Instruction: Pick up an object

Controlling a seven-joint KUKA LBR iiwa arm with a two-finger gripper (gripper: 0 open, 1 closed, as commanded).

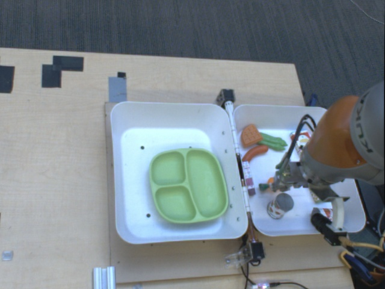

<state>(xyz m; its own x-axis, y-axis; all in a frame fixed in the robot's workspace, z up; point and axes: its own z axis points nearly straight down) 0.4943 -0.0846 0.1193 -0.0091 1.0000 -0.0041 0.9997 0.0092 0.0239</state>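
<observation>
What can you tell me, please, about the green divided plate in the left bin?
The green divided plate is a pale lime tray that looks like matte plastic, a rounded rectangle with raised ridges splitting it into three compartments: two smaller ones on its left side and one long one on its right. It lies flat and right side up on the floor of the left bin, turned slightly askew, toward the bin's lower right part. Nothing lies in its compartments, and the gripper is over the other bin, well apart from it.

Divided plate [189, 185] in left bin [129, 179].
</observation>
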